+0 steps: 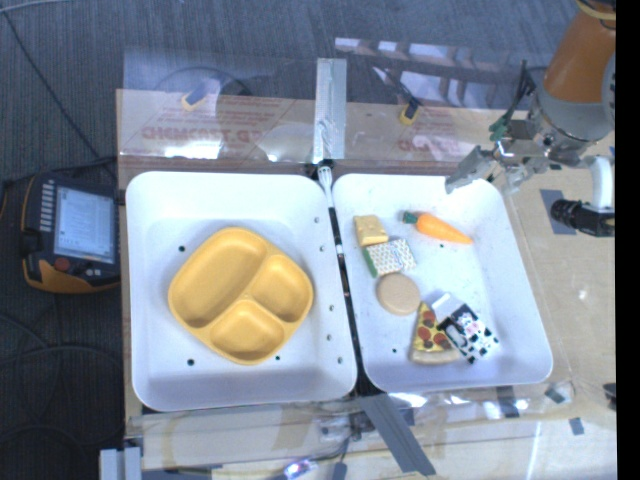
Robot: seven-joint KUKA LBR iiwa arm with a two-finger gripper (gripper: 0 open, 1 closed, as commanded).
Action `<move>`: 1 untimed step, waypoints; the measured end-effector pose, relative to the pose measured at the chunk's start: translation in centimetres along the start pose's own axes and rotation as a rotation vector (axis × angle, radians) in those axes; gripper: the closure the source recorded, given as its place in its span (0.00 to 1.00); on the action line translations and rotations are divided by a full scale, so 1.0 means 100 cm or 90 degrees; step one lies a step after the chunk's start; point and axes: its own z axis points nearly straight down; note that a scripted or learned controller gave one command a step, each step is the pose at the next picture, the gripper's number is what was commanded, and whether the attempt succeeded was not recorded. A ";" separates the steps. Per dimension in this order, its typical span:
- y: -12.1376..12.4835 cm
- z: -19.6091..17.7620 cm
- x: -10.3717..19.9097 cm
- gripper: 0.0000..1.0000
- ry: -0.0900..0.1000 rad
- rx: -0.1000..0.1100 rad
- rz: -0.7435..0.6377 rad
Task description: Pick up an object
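A small orange toy carrot (440,228) lies near the back of the right white bin (520,298), beside a round tan cookie (398,294) and pizza slice (428,336). The hand (475,171) hovers above the bin's back rim; its grip cannot be told.

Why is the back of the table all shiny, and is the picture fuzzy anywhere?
Camera view: the clear sheet behind the bins catches the light, so it glares white. The carrot and pizza slice look fairly sharp with soft shadows. The gripper at the right is a bit blurry, too blurry to tell its fingers apart.
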 end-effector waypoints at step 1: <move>-0.004 0.132 0.023 0.00 -0.004 -0.006 -0.165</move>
